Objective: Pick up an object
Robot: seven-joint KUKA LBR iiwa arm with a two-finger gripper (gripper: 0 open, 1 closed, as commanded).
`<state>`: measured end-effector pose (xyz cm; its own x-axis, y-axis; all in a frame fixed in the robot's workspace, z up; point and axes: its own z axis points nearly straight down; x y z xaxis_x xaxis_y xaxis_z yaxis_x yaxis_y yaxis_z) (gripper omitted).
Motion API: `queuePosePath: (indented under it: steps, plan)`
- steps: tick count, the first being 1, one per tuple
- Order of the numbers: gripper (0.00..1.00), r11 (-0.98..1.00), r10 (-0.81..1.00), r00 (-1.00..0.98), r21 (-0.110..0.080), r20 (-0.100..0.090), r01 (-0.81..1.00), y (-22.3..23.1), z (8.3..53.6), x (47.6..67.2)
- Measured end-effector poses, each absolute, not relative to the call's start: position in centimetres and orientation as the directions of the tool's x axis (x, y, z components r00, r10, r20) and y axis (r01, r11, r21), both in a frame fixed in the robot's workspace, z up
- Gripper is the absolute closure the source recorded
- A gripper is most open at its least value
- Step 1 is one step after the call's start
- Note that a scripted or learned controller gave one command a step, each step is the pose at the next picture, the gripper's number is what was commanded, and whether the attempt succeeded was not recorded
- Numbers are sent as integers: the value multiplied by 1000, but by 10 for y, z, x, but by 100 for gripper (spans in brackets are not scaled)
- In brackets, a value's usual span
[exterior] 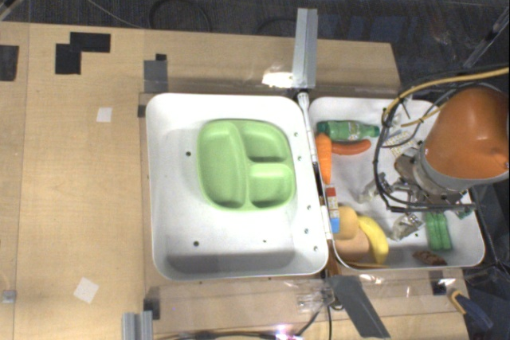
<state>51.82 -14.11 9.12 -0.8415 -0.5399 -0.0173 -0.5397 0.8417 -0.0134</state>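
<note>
While the arm hangs over the right bin at frame right, its orange band and cables cover the gripper; can't tell if it's open or has hold of anything. Bin contents: green bottle and carrot at upper left, banana w/ an orange block at lower left, green item lower right. Left bin, frame center, carries a green divided tray.
</note>
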Motion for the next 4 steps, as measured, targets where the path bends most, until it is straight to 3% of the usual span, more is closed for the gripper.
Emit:
queuePosePath:
  steps: [1, 2, 3, 4]
  plan:
    - [100, 838, -546, -837, -23, -31, -546, -139, 106, 524]
    - [100, 582, -814, -582, -11, -4, -813, -176, 207, 500]
    - [100, 175, -985, -175, -3, -2, -985, -205, 137, 491]
    - [100, -205, -979, 205, -9, 1, -979, -204, 201, 566]
